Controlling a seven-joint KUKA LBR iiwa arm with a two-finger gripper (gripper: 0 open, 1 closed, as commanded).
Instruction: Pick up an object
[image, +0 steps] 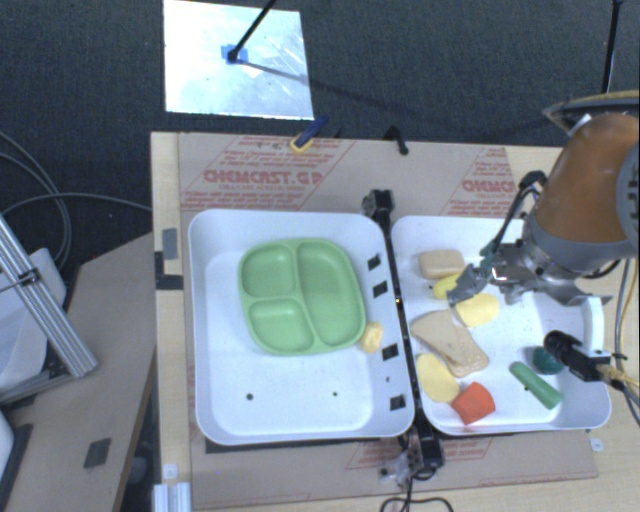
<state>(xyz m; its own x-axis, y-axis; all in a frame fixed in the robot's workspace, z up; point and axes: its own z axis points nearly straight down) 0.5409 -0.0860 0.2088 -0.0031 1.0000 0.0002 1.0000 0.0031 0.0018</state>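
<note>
Several toy foods, one near the claw

Gripper (468, 287) hangs just beyond the toast slice (450, 341). Its opening is blurred, so I cannot tell its width or whether it holds anything. Yellow lump (480, 309) lies against the toast slice's far right corner. Probably light, stiff, smooth plastic, so slippery. Pinch across the narrow middle. Long axis seemingly runs crosswise, the right end farther from the toast.

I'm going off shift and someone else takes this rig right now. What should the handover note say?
Gripper: low in the right bin, beside a small yellow piece; no hold can be seen.
Right bin also has a bread slice, a red cup and a green stick.
Left bin has the green plate.
Done: nothing lifted.
Left: grasp one thing and raise it.
</note>
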